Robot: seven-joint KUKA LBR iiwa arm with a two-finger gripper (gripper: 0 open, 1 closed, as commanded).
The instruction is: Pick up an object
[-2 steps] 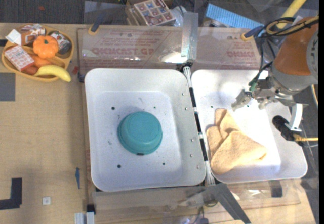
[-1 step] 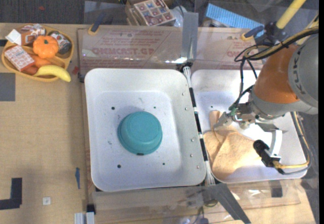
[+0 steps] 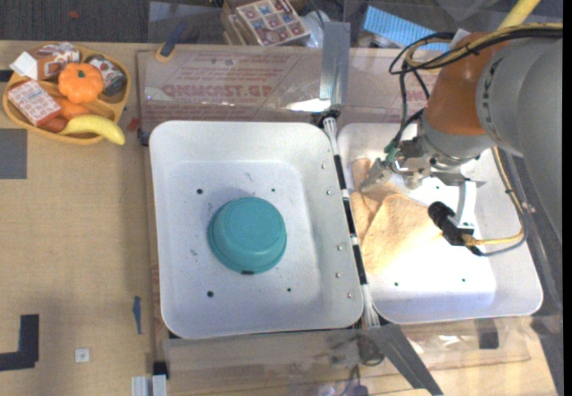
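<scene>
Two shallow white bins sit side by side on the counter [image 3: 71, 278]: the left bin [image 3: 170, 162] at the centre of the frame holds one teal bowl [image 3: 248, 234], turned upside down, and the right bin [image 3: 518, 291] holds one tan cloth-like piece [image 3: 389, 224], its make hard to tell in the glare. One arm [image 3: 500, 90] reaches in from the right of the frame. At the upper left of the frame stands one yellow dish [image 3: 18, 108] bearing one small orange pumpkin [image 3: 80, 82], one banana [image 3: 94, 127] and several small cartons, perhaps three.

Teal bowl [image 3: 248, 234], white bins [image 3: 179, 153]
</scene>
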